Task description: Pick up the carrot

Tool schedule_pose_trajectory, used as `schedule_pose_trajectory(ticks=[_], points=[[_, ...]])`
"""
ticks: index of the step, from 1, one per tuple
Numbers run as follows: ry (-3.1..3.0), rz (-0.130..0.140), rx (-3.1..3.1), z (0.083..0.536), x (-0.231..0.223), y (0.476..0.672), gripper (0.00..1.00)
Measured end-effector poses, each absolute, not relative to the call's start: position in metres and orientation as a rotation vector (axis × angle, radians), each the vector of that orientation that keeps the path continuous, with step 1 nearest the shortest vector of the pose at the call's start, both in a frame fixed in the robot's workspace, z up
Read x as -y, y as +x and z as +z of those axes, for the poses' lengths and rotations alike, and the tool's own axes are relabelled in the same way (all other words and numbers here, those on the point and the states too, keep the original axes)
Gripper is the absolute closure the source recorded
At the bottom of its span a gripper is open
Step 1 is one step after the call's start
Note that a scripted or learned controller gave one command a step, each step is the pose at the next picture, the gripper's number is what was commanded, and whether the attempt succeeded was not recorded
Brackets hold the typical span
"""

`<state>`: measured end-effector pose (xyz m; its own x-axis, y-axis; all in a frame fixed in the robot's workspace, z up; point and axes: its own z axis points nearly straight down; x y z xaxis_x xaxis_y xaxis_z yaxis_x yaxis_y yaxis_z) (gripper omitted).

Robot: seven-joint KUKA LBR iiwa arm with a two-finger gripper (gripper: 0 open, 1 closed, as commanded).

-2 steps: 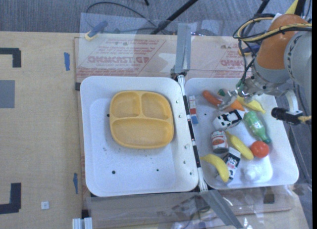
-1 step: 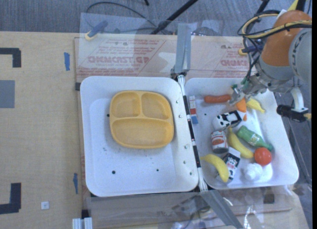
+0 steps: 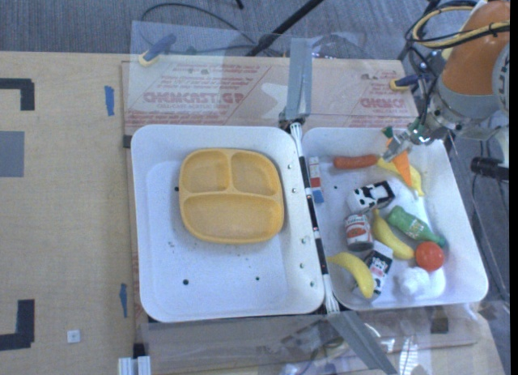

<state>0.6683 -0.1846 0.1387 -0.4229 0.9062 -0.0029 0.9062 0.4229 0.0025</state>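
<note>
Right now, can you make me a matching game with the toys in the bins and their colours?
Things:
1. divided plate
2. tomato
3. bottle
4. cow toy

Colours:
A. green
B. black and white
C. yellow
D. red

Pairs: 1-C, 2-D, 3-A, 4-B

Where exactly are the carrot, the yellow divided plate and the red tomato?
carrot (image 3: 404,166): camera view, on its orange body at the right bin's upper right.
yellow divided plate (image 3: 231,219): camera view, on its large lower compartment, left bin.
red tomato (image 3: 430,256): camera view, on its round top, right bin.
</note>
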Motion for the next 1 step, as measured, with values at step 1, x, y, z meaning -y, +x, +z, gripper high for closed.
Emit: schedule_pose_trajectory(ticks=[1], points=[[1.85,0.001,-2.536,0.1703,0.146,0.6681,1.0]])
